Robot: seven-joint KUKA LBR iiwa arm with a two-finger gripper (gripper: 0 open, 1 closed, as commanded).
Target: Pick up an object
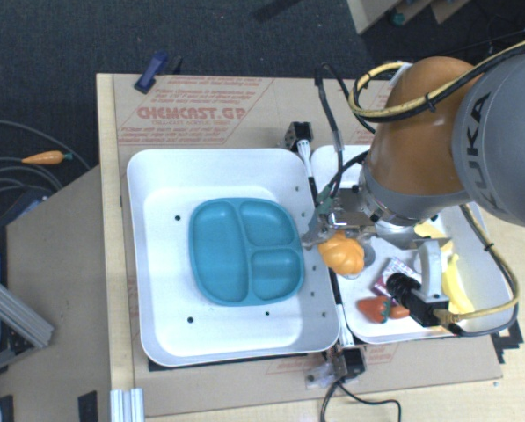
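Off the bench to the left, a small orange carrot-shaped thing (47,157) lies on the dark floor among cables. On the pale printed board, near its top left corner, sits a little blue block (152,73).

The left bin (156,323) is a shallow white tray with rounded corners, smooth and glossy. It holds one thing: a teal plate (244,251), a rounded rectangle split into three compartments, lying flat near the middle with nothing in its wells.

At the seam between the bins the gripper (322,229) hangs low under the arm's wide orange band. Whether it is spread or closed I cannot tell from here. Just below it, hard against the right bin's left wall, rests an orange rounded object (342,255), lumpy and matte like a toy fruit; I cannot tell whether the two touch.

The right bin (499,280) is largely covered by the arm. A small red piece (373,307) lies near its front edge and a long yellow piece (456,286) further right.
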